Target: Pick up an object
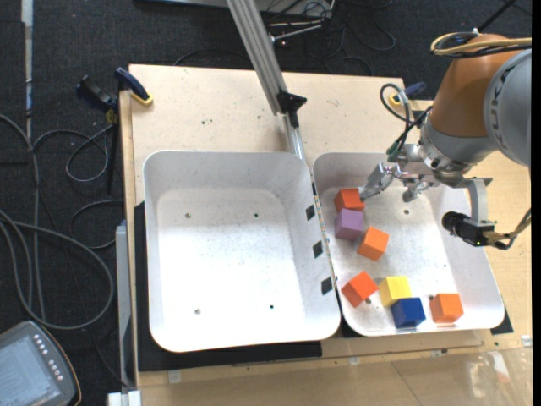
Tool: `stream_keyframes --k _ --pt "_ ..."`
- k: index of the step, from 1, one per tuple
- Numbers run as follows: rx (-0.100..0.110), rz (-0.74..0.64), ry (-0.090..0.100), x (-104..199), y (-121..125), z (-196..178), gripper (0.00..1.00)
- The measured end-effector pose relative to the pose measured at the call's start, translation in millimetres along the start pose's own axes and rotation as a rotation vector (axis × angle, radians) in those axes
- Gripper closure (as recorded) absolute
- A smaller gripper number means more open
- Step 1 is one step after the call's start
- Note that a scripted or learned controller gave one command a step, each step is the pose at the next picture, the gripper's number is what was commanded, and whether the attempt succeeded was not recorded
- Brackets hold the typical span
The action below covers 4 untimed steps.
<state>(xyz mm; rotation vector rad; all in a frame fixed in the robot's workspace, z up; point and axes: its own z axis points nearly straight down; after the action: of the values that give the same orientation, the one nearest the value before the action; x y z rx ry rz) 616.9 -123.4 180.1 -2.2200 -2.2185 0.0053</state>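
Orange block [348, 200] sits just left of the gripper [390, 184] in the right bin [473, 269]. Jaws look spread apart, gripping nothing.

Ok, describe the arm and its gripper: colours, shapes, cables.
The arm is a thick rounded body, grey with an orange band above the wrist. Thin cables, one yellowish, loop over and beside it. The gripper is small, bare silvery metal. A black cylindrical part hangs off a grey bracket nearby.
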Motion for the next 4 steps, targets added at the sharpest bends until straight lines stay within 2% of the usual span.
stream_keyframes --k 1,2,4 --pt "0.000 -0.002 0.000 4.4 3.7 44.9 0.00" --pt "-0.007 0.000 -0.001 3.8 5.1 31.2 1.00" --pt "-0.011 -0.003 -0.002 -3.4 2.9 -53.0 1.00"
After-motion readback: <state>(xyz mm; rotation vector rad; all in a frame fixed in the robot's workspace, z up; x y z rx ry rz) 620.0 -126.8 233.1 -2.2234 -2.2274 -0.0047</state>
